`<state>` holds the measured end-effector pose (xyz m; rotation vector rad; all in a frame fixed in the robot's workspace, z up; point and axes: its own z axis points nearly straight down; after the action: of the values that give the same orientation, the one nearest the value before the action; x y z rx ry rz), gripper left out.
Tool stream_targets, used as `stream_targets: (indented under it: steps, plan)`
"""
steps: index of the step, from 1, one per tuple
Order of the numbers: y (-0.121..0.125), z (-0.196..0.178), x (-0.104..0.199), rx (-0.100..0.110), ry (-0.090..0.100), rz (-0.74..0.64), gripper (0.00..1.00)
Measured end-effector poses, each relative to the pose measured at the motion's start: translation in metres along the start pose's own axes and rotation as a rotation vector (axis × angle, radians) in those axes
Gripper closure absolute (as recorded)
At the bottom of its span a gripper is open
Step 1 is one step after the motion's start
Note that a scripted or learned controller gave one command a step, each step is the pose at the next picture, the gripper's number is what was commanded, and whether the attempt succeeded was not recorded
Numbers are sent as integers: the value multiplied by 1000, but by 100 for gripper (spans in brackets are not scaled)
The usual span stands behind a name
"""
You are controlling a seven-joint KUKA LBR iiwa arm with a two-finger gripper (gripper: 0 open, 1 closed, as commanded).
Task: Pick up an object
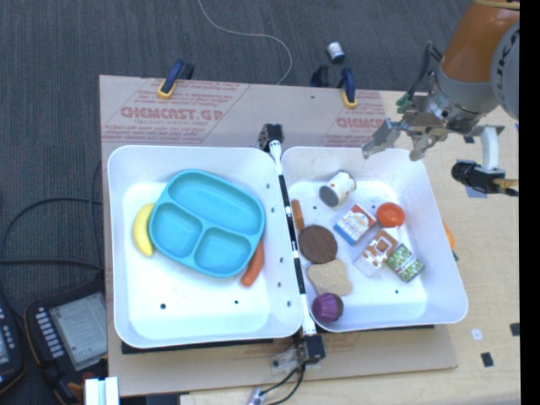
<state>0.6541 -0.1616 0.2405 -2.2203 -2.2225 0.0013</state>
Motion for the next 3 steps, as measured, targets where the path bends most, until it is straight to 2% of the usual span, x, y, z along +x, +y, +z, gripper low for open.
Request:
stream_targets:
  steps: [1, 2, 3]
  plan:
    - [0, 114, 20, -12, -1, 0, 0]
    - [-14, 123, 19, -19, -2, 1, 0]
    - [-40, 135, 21, -1, 0, 0, 0]
